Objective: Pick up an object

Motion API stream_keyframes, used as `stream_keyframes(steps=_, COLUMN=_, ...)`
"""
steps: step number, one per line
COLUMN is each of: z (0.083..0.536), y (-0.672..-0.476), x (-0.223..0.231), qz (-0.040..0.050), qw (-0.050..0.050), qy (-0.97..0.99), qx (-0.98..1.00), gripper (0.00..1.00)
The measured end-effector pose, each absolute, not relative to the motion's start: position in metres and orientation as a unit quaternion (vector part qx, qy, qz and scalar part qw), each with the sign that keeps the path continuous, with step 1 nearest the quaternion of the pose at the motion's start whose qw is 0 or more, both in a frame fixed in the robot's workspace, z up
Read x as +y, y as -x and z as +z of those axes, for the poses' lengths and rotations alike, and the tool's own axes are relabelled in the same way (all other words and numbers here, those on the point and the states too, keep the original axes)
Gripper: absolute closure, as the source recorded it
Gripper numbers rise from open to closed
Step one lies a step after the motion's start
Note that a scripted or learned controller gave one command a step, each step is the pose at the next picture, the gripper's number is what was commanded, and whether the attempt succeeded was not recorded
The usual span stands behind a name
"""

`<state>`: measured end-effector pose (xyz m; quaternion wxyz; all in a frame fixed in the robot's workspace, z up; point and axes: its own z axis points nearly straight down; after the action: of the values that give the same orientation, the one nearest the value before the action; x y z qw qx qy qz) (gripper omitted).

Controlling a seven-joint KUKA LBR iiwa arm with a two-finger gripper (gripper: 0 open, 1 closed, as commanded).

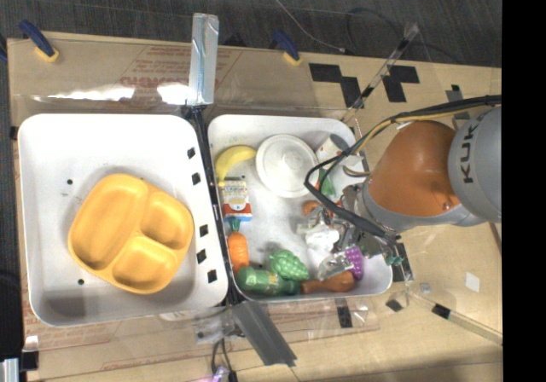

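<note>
My jaws (334,235) hang low in the right bin (281,126) at frame's lower right — whether they're parted I cannot tell; I'd settle squarely over the purple toy (353,263) before lifting

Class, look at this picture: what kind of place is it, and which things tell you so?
Probably a robotics lab bench for grasping trials. A grey and orange robot arm reaches over two white bins taped to cardboard, one with a yellow divided plate, the other with toy food like a banana.

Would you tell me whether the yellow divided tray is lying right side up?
Right side up: the yellow tray shows its three hollow compartments facing upward in the left bin.
</note>
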<state>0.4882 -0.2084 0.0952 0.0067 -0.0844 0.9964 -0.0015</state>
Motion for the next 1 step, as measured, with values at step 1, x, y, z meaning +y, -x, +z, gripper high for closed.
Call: stream_keyframes(steps=1, z=0.0928, y=-0.5133, x=-0.176, qz=0.0, qw=0.002, qy=-0.007, qx=1.0, gripper=0.0)
